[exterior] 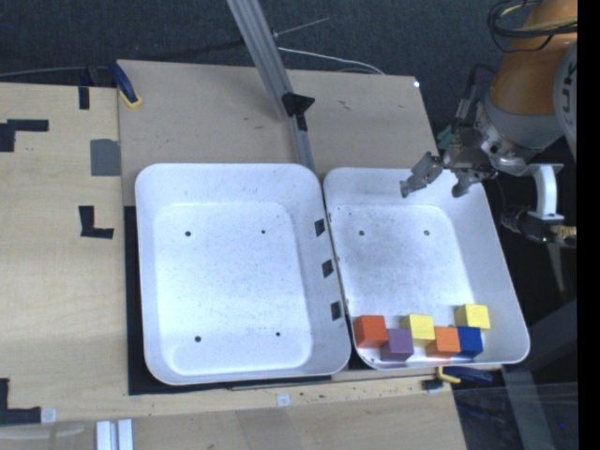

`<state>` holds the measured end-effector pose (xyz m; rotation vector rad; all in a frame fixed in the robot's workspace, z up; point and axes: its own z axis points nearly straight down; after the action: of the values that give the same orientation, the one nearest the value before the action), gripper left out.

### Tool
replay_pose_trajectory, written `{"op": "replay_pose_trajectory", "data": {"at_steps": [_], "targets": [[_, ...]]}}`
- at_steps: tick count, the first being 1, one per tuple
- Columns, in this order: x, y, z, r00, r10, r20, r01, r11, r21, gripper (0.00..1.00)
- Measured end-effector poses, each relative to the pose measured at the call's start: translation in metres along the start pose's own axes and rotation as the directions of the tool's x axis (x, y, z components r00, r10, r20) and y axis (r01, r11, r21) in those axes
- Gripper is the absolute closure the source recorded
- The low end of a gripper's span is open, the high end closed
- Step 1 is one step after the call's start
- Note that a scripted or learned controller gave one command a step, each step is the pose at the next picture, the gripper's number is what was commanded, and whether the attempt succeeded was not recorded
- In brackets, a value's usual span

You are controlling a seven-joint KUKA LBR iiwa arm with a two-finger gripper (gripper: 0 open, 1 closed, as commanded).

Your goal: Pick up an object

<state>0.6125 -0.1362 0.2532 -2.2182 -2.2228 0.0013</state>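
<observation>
The arm reaches in from the right, its orange band above the wrist, and the gripper hangs over the far right corner of the right bin. Its two fingers stand spread apart with nothing between them, one pointing toward the bin's far rim and the other nearer the right wall. The objects to pick lie well apart from the gripper, clustered along the near wall of the right bin. An orange block sits at the left of the cluster, with a purple block just beside it toward the near rim. A yellow block lies next to the purple one, and a second orange block touches a blue block on its right. Another yellow block sits just behind the blue one. The middle of the right bin shows only fine dark speckles. The left bin stands side by side with the right one on the wooden surface, and a grey metal bar slants down from the top to where the two bins meet.
</observation>
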Motion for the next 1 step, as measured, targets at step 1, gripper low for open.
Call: {"op": "replay_pose_trajectory", "data": {"at_steps": [1], "targets": [[-0.0098,0.021,0.0935,1.0,0.001,0.001,-0.001,1.0,0.007,0.0]]}}
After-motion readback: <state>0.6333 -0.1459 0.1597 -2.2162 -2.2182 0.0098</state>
